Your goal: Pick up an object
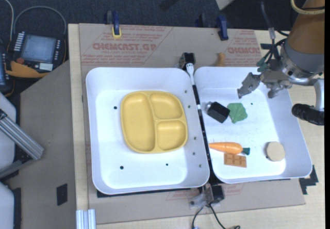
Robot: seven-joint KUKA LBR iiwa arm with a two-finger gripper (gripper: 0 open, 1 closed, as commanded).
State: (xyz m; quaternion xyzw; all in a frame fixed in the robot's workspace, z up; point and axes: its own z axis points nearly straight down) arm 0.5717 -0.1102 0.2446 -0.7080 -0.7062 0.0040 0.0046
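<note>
Objects for picking lie in the right bin (289, 119). Going left to right, we see a yellow divided plate (153, 120) in the left bin (103, 119), then a black block (217, 112), a green piece (237, 112), a carrot (227, 147), a brown waffle (234, 160) and a round beige piece (275, 151). At the upper right, the arm (307, 32) bends down, its pincer (260, 84) hovering spread and empty over the bin.

glossy white plastic bins (103, 135), matt yellow plate (153, 121)
</note>
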